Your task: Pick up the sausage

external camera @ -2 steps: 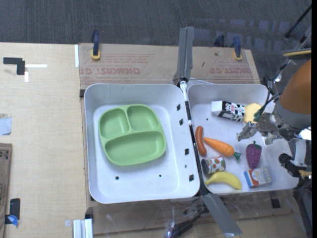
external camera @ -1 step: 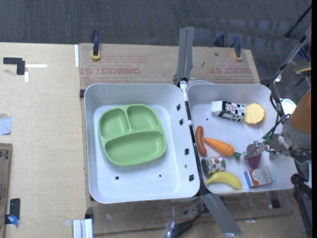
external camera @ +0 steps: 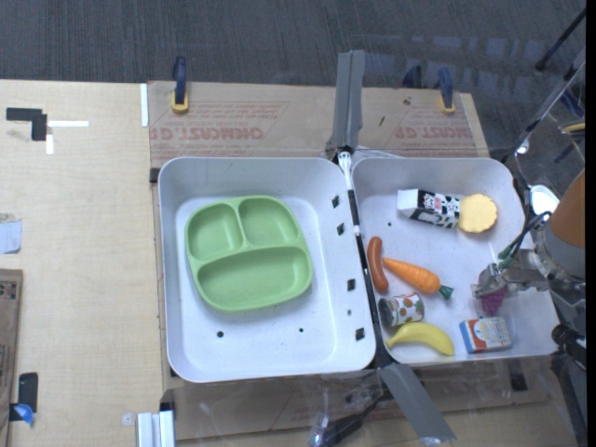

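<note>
- Sausage point(external camera: 376, 262) lies in the right bin point(external camera: 372, 180), close to that bin's left wall, stretched from far to near.
- Just to its right a carrot point(external camera: 413, 275) lies slantwise, its thick end almost touching the sausage and its green tip pointing right and near.
- Nearer than both, a small can point(external camera: 401, 309) lies beside a yellow banana point(external camera: 421, 338); right of the banana sits a small carton point(external camera: 485, 333).
- At the far side of this bin a cow-patterned milk carton point(external camera: 428, 207) lies next to a round yellow cookie-like piece point(external camera: 479, 213).
- The gripper point(external camera: 492, 283) is at the bin's right side, well apart from the sausage, above something purple; whether it is released or clenched cannot be told.
- The left bin point(external camera: 172, 250) holds a green divided plate point(external camera: 249, 252).
</note>
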Controlling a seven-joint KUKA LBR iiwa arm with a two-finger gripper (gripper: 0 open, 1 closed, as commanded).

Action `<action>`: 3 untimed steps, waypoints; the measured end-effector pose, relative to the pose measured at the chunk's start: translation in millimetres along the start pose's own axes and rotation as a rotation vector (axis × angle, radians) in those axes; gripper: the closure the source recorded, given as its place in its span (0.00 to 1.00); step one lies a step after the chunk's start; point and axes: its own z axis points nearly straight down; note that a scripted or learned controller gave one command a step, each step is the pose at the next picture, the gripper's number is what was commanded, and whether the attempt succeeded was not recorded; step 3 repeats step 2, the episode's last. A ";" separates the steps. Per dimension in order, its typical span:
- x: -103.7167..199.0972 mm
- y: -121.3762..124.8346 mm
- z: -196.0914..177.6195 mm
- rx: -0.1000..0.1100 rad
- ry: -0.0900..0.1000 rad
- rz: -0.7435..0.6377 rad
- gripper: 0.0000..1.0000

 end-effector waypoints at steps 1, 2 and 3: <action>62.6 11.5 8.8 -0.002 -0.003 0.135 1.00; 50.4 49.9 8.6 -0.002 -0.005 -0.066 1.00; 50.4 49.9 8.6 -0.002 -0.005 -0.066 1.00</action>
